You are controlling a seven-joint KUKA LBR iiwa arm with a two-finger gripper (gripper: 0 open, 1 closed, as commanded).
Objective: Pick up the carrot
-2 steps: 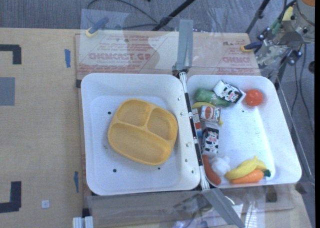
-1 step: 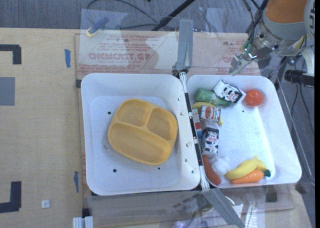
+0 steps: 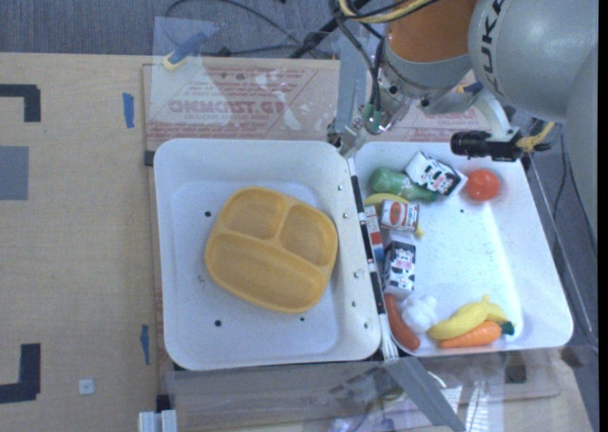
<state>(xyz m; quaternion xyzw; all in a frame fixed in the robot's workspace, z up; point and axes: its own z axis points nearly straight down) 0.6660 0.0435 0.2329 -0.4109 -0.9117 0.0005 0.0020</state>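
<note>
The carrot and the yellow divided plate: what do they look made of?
Carrot: probably moulded toy plastic, judging by its even orange colour and smooth, faintly glossy skin; rubber is possible. Yellow divided plate: likely hard plastic with a matte finish, given its uniform colour, rounded moulded compartment ridges and lack of sharp highlights.

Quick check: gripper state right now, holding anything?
Gripper: above the bins' top edge; nothing seen held. The carrot lies in the right bin.
</note>
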